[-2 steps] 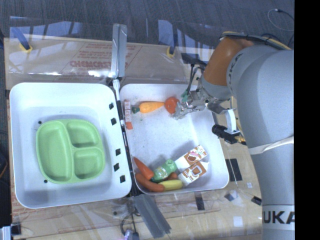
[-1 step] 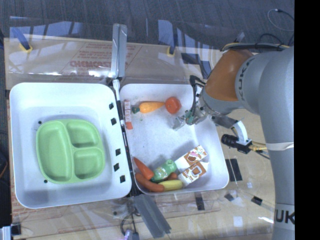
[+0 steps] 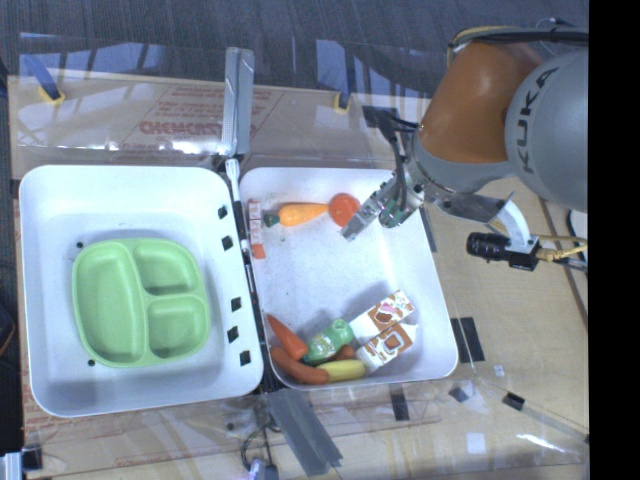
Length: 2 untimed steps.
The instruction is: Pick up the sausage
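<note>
While the gripper (image 3: pixel 375 214) is hovering with fingers apart and nothing between them, the sausage (image 3: pixel 297 370) is lying at the right bin's (image 3: pixel 420 268) near edge; likely light, smooth, slippery; grasping mid-length across its width seems best.

And here we are in a robotics lab, no question. Look at the counter (image 3: pixel 520 388): bare board with tape marks and small black tags stuck around it. Two shallow white bins sit on it side by side, the left bin (image 3: pixel 40 268) and the right bin (image 3: pixel 420 268), with a grey bar (image 3: pixel 238 98) standing up just behind the seam between them. From the right of that seam an industrial arm (image 3: pixel 520 98) leans in, grey with an orange band, a maker's name printed on its shell. Black cables (image 3: pixel 500 36) run over the arm, and dark carpet (image 3: pixel 300 8) lies beyond the counter.
</note>
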Each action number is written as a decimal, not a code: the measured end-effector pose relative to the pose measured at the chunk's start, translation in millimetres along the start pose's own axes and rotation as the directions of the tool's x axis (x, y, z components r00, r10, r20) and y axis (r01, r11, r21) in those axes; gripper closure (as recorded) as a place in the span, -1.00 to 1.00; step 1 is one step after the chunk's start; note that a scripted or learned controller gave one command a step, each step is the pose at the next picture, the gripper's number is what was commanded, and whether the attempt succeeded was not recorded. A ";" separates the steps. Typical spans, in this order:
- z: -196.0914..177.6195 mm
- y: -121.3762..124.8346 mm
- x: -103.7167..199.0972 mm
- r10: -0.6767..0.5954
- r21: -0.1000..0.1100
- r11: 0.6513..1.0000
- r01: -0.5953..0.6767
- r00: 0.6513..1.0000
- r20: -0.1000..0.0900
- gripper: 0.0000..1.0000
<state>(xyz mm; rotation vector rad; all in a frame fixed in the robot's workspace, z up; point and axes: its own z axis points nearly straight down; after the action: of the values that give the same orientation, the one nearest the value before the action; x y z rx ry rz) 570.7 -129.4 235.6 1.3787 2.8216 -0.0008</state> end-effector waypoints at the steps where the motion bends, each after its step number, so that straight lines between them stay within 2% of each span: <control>1: 82.5 -57.0 45.9 -0.090 0.002 0.996 0.090 0.996 -0.004 1.00; 2: 44.8 -81.8 46.6 -0.463 -0.001 0.887 0.463 0.887 0.002 1.00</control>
<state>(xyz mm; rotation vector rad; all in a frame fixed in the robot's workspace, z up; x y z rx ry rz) 477.6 -142.9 190.7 0.6665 3.0668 -0.0007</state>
